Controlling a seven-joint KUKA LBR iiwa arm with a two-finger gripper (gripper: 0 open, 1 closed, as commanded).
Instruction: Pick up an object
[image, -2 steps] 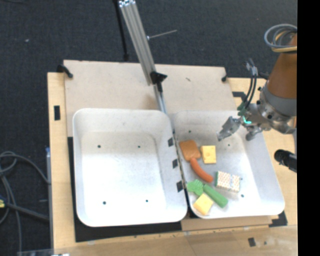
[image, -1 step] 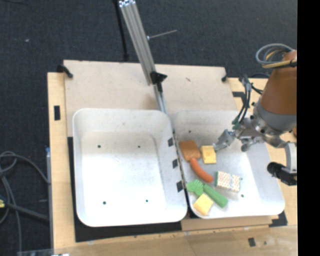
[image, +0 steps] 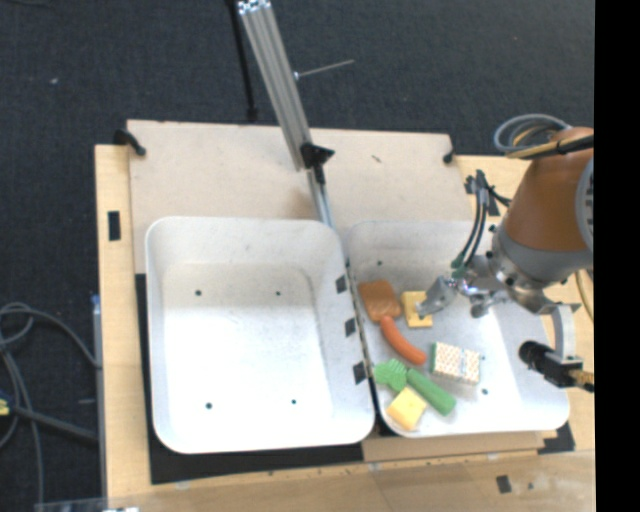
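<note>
The right bin (image: 520, 405) holds several small toy foods. A brown bread-like piece (image: 380, 297) lies by the bin's left wall, with a small yellow piece (image: 415, 308) just right of it. Below them are an orange carrot (image: 403, 343), a checkered pastel box (image: 456, 362), a green vegetable (image: 415, 386) and a yellow block (image: 407, 409). My gripper (image: 458, 300) hangs over the middle of this bin, just right of the small yellow piece. Its fingers are spread open with nothing between them.
The left bin (image: 160, 300) stands beside the right one, and their walls meet at the centre. A slanted metal pole (image: 285, 90) rises from behind the bins. My arm's orange band (image: 550, 205) is over the right bin's far right corner.
</note>
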